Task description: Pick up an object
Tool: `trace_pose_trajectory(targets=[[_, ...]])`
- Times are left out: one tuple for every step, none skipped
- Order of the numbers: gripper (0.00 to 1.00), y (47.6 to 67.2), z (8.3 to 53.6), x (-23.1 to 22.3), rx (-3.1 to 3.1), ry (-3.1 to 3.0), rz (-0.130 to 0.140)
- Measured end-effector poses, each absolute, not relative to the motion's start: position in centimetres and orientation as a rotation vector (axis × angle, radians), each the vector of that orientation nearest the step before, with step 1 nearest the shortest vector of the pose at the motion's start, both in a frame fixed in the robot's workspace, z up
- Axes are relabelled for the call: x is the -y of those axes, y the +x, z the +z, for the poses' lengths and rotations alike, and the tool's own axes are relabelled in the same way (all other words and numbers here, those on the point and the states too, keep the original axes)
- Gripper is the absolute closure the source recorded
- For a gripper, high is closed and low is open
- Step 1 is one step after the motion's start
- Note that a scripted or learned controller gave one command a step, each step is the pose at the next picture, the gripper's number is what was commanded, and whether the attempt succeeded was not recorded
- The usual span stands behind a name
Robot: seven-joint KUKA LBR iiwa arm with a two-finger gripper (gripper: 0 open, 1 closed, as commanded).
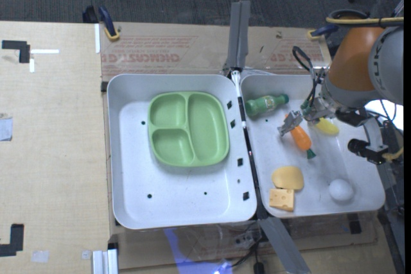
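Carrot (301, 137) lies touching the gripper (291, 123), whose grip state I cannot tell.

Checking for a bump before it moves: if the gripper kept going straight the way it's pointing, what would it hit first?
Probably the toy carrot: the gripper points down-left, right at its orange top. Depth is hard to judge here.

We saw two shallow white plastic bins (128, 202), smooth with a dull sheen. The pale green three-compartment plastic tray (188, 129) looked matt and even. The green plastic bottle (264, 104) and the orange plastic carrot (302, 138) were glossy, the white ball (340, 190) softly shiny. The yellow wedge of toy cheese (282, 199) appeared pitted. The light wooden benchtop (51, 157) was matt, the brown cardboard sheet (167, 48) rough and printed.
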State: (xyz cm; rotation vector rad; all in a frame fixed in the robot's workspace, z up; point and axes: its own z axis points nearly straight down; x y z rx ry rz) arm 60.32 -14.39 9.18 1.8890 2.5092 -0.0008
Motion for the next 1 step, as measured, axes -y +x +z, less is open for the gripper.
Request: trace_pose_trajectory(targets=[[1.0,60.35,10.13,14.54,-2.504,1.893,0.0]])
